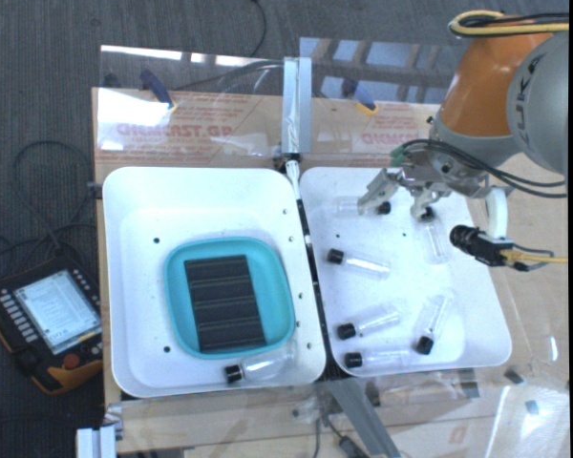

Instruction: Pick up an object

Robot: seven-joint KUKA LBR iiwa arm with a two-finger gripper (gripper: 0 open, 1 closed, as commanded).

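Observation:
My gripper (405, 210) hangs over the back of the right bin (487, 346), open, with nothing between its two black-tipped fingers (384, 204). Several clear vials with black caps lie on the bin floor. One vial (359, 261) lies left of centre, below the gripper. Another vial (370, 322) and a third (432, 319) lie nearer the front, and one more vial (377, 359) rests by the front wall. A further clear vial (437, 242) sits just below the right finger.
The left bin (134, 218) holds a teal tray (177, 275) with a black ridged insert (226, 301), and a capped vial (251, 371) at its front edge. A central divider (304, 246) separates the bins. A black connector (468, 239) with cables hangs off the wrist.

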